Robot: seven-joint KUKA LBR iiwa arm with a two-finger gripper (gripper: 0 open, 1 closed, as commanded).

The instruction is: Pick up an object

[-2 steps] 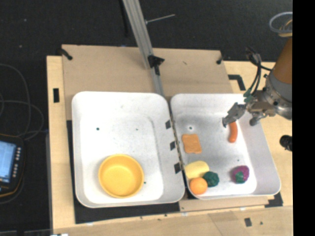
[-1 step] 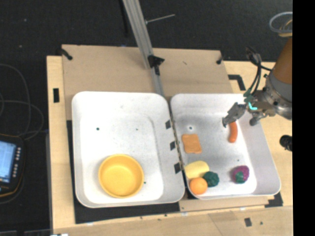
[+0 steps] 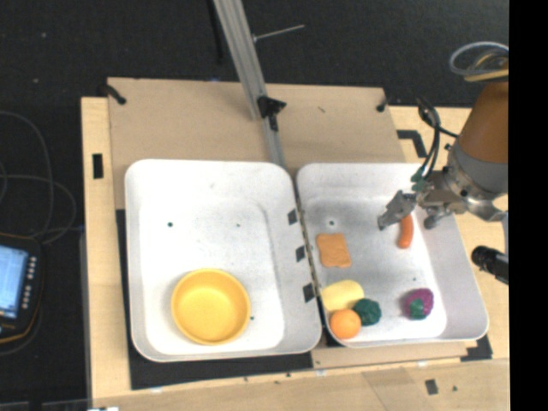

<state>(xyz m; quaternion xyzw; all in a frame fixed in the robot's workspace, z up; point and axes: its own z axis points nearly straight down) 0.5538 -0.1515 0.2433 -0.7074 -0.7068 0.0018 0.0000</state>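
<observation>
My gripper (image 3: 413, 216) hangs over the upper right part of the right bin (image 3: 360, 182), its two fingers spread apart and open. A small orange-red carrot-shaped piece (image 3: 404, 233) lies just below the gap between the fingers, closer to the left finger (image 3: 392, 212). Neither finger is pressed against it. Lower in the same bin are a tan square piece (image 3: 333, 249), a pale yellow block (image 3: 342, 294), an orange ball (image 3: 345, 324), a green lump (image 3: 369, 312) and a purple lump (image 3: 418, 303).
The left bin (image 3: 205, 187) holds a yellow bowl (image 3: 211, 306) at its front. A slanted metal pole (image 3: 248, 58) rises behind the bins. A black device (image 3: 13, 281) sits off the bench at far left.
</observation>
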